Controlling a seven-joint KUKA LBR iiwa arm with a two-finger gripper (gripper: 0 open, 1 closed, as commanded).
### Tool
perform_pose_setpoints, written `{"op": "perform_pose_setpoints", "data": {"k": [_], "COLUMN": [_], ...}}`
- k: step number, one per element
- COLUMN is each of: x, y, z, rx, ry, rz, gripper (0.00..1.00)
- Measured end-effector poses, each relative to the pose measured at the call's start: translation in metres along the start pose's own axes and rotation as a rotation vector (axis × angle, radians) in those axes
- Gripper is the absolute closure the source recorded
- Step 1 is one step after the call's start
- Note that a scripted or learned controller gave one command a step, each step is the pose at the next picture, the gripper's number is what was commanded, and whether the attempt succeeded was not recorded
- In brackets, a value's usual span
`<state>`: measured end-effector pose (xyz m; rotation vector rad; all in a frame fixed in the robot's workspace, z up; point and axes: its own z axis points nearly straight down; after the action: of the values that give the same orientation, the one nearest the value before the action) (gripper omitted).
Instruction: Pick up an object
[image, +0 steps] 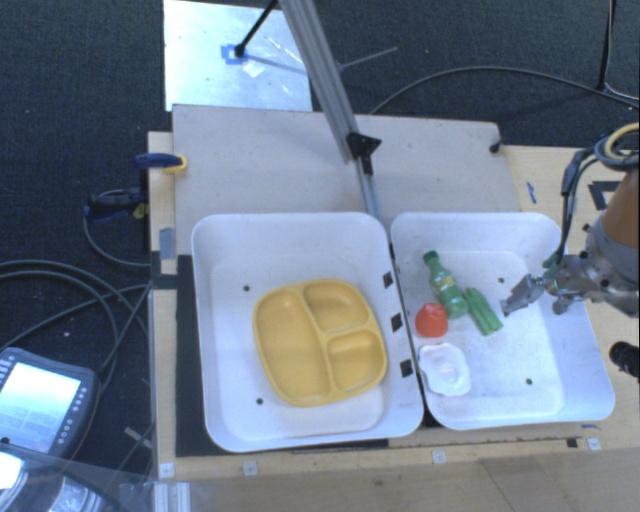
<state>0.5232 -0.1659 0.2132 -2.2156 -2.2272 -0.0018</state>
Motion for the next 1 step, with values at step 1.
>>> {"op": "perform_pose_setpoints", "data": {"k": [1], "x": [0.0001], "y": [0.0001], "z": [-0.0002], "rx": [-0.001], "ry": [0.0], "rz": [0.002], "gripper": [0.0]}}
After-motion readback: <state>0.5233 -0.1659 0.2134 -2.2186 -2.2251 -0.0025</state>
